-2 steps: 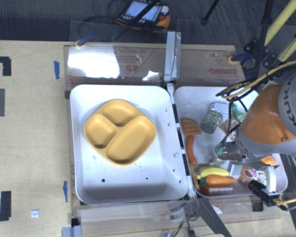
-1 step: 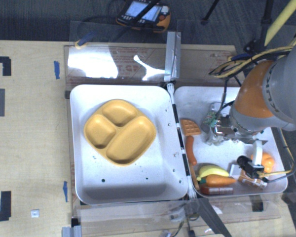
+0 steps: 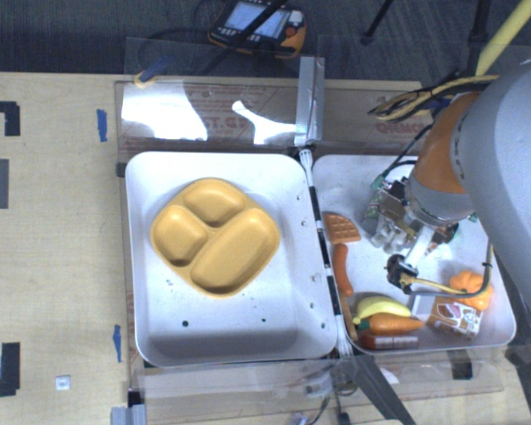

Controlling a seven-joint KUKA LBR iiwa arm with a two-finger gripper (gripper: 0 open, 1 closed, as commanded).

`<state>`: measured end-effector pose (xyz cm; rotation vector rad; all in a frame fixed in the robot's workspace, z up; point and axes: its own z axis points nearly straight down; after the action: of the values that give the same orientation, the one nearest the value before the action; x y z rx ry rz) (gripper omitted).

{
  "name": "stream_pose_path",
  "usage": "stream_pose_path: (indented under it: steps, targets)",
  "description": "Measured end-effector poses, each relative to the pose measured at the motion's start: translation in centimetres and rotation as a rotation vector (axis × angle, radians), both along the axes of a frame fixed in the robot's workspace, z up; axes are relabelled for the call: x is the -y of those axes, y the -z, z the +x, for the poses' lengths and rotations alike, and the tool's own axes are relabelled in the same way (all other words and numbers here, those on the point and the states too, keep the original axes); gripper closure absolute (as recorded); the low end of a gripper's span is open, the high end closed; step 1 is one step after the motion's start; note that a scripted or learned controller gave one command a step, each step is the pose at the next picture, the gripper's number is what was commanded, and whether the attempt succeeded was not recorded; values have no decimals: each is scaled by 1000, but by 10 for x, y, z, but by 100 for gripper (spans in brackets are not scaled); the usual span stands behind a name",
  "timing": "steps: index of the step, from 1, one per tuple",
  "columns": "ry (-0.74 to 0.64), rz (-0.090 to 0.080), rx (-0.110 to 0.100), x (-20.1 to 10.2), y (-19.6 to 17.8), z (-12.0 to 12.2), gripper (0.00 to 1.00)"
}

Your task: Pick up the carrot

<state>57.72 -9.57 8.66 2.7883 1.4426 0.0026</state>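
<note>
As the carrot [image 3: 394, 323] lies against the near wall of the right bin [image 3: 358, 177], close to its near left corner, it is the thing nearest to the camera. Its long axis runs left to right in the view, along that wall, with the greenish end at the left. A banana [image 3: 380, 307] touches it just behind, and a small carton [image 3: 454, 317] lies just beside its right end. Farther back the gripper [image 3: 391, 230] hangs over the middle of the bin, apart from the carrot. I cannot tell whether it is open or closed. From the gripper the carrot lies almost straight toward the near wall. I judge the grasp must close across the carrot's short width, where the banana leaves little room.
</note>
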Motion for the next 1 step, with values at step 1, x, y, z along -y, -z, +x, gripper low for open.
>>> stream_pose_path:
  steps: [1]
  targets:
    - [195, 1, -3, 12, 1, 60, 100]
